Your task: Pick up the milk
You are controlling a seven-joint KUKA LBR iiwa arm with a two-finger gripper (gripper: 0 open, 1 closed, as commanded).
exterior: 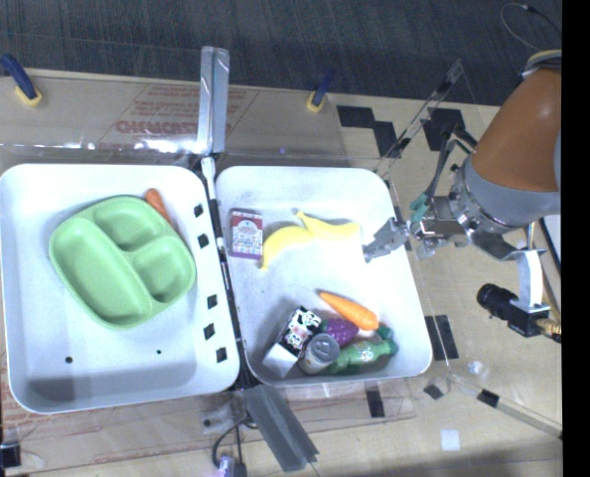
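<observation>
The milk [293, 338] is a small white carton with black cow spots. It lies tilted in the near part of the right bin [275, 182], pressed against a grey can [322, 352]. My gripper [382, 240] hangs over the right rim of that bin, level with the banana [300, 235]. It is well up and to the right of the milk, and nothing is seen in its grasp. The grey arm with its orange band [523, 132] reaches in from the right.
The right bin also holds a red box [245, 234], an orange carrot [350, 310], purple grapes [343, 332] and a green vegetable [367, 354], crowded around the milk. In the left bin sit a green divided plate [123, 258] and a small orange item [156, 203].
</observation>
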